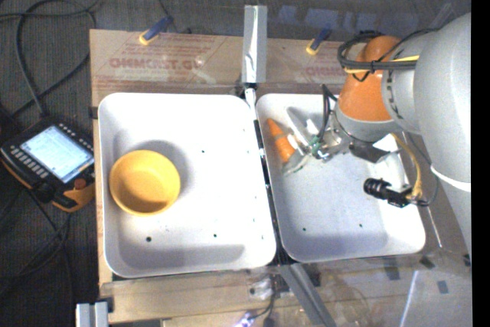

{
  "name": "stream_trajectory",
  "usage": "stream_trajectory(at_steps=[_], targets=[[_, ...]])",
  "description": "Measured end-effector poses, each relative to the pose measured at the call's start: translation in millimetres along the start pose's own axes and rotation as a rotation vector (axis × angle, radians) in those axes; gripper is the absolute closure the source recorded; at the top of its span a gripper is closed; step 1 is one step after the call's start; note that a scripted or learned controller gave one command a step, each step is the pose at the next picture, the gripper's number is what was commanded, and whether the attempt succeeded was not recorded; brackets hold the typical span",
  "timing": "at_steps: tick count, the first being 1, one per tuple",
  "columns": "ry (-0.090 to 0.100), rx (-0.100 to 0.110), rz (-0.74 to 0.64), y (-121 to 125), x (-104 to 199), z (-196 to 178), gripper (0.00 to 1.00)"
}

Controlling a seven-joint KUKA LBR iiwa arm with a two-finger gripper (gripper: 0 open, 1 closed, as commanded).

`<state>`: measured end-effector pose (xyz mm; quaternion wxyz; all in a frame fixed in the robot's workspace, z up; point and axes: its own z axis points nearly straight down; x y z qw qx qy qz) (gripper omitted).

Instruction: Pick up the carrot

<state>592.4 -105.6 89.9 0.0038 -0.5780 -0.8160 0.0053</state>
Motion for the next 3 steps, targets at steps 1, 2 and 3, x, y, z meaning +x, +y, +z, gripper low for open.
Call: stream_trajectory(at_steps=[1,2,3], targets=[[0.0,0.006,-0.002,-1.2,0.4,-8.5,1.0],[-0.004,-0.01,0.062,80.1,3.9,-117.2,1.0],[-0.002,-0.007,-0.013,18.3,59.9,-186.3,1.0]])
